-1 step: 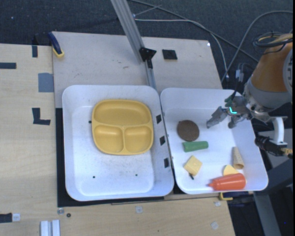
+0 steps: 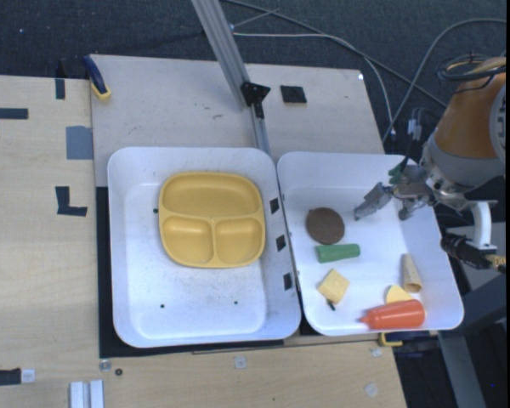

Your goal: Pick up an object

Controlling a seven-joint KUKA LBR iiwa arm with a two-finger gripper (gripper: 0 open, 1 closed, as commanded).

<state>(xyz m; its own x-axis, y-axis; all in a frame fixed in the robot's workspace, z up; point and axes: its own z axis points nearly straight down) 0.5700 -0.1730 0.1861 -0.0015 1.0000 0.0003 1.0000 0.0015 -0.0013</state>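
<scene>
The grey two-finger gripper (image 2: 379,201), jaws apart and holding nothing, hovered beside the round brown disc (image 2: 325,223) (a flat shape), so closing might slip off.

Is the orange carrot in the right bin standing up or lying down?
Lying down. The carrot rests on its side along the near edge of the right bin, pointing left.

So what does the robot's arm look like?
The arm is fat and round, grey with a big orange band near its end. Its gripper is small, made of grey metal, with thin fingers and a bit of green on top. A white part sticks out just below the arm.
</scene>
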